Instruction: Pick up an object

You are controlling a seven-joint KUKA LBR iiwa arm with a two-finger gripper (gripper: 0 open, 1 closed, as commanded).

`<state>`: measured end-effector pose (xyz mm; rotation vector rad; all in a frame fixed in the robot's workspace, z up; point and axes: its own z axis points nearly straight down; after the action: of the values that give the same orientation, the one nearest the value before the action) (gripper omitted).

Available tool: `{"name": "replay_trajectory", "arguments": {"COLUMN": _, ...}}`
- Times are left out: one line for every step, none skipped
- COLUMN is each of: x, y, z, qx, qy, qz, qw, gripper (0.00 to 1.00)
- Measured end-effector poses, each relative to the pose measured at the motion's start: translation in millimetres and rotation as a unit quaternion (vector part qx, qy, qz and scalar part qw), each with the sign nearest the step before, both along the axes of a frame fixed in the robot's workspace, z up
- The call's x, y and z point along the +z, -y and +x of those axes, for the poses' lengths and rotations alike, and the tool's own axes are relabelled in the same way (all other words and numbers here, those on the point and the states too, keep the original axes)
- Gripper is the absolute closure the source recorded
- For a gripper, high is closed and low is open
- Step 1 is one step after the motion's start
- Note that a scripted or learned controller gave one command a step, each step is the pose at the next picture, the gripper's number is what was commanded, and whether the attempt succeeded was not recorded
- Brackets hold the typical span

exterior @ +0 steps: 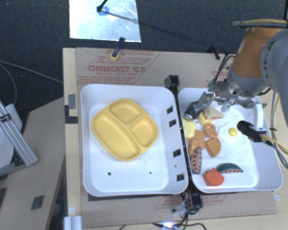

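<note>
The right bin (266,174) holds several toy foods: a pretzel (210,129), two orange bread pieces (198,140) (213,148), a sausage (196,160), a watermelon slice (229,167), a red-orange piece (213,178), a fried egg (232,131), a pale yellow wedge (188,127) and a beige slice (214,112). My gripper (194,110) hangs low over the bin's upper left corner, just above the yellow wedge and left of the beige slice. Nothing shows between its tips.
The left bin (93,174) holds a yellow divided plate (125,128). A black and white tool (252,127) lies at the right bin's right side, with cables (277,146) trailing off it. A black hinge strip (180,138) divides the bins.
</note>
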<state>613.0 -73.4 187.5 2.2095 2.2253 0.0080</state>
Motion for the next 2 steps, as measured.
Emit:
{"name": "replay_trajectory", "arguments": {"x": 51.0, "y": -59.2, "z": 59.4, "qx": 0.002, "qy": 0.002, "qz": 0.0006, "qw": 1.0, "gripper": 0.0}}
{"name": "replay_trajectory", "arguments": {"x": -6.1, "y": -134.7, "z": 53.2, "qx": 0.002, "qy": -0.005, "qz": 0.0018, "qw": 1.0, "gripper": 0.0}}
